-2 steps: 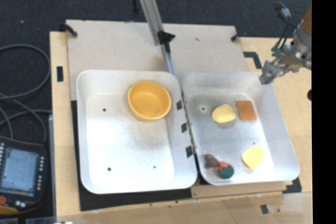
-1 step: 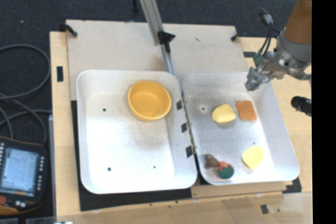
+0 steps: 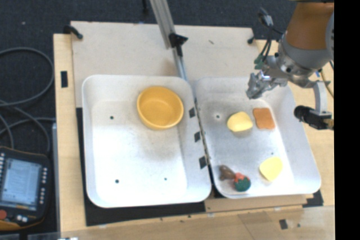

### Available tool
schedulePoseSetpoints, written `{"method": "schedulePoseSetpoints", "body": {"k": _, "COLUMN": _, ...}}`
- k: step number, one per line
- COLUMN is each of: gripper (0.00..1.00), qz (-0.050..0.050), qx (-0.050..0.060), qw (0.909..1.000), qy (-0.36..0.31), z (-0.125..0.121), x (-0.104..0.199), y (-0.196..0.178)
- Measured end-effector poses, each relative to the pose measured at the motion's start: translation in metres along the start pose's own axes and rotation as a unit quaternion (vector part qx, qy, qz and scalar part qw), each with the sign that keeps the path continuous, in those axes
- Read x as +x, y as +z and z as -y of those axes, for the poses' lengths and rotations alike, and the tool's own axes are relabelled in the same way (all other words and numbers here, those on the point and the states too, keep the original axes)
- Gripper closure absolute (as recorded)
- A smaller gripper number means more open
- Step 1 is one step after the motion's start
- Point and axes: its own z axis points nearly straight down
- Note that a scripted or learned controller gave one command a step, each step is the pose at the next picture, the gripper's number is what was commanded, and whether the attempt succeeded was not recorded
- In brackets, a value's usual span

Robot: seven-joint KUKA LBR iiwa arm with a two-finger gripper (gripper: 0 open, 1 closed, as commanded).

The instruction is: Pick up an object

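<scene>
Orange toy bread (image 3: pixel 264 118) lies in the right bin (image 3: pixel 298 137), just below the claw (image 3: pixel 260 87), with a pale yellow lump (image 3: pixel 240 122) just beside it on the left. Whether the claw is wide or narrow I cannot tell; nothing is seen between its fingers. Bread and lump look like the nearest targets, and they sit so near each other that a descent landing between them could nudge one aside rather than close on it. A low, flat piece like the bread may also slip out of a pinch. Farther from the claw, near the bin's front rim, lie a yellow wedge (image 3: pixel 271 168) and a small brown and red-green cluster (image 3: pixel 236 179); the rim there leaves little room for fingers. Bare floor in the middle of the bin gives the freest approach. Left of the bread, in the other bin (image 3: pixel 101 177), a yellow bowl (image 3: pixel 160 107) stands well apart.
</scene>
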Motion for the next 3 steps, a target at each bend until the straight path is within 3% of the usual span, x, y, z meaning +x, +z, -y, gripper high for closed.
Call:
{"method": "schedulePoseSetpoints", "body": {"k": 2, "gripper": 1.0, "qz": -0.001, "qx": 0.001, "qw": 1.0, "qy": -0.001, "z": 0.004, "x": 0.096, "y": 0.001}}
{"method": "schedulePoseSetpoints", "body": {"k": 3, "gripper": 1.0, "qz": 0.0, "qx": 0.001, "qw": 1.0, "qy": 0.0, "z": 0.021, "x": 0.143, "y": 0.009}}
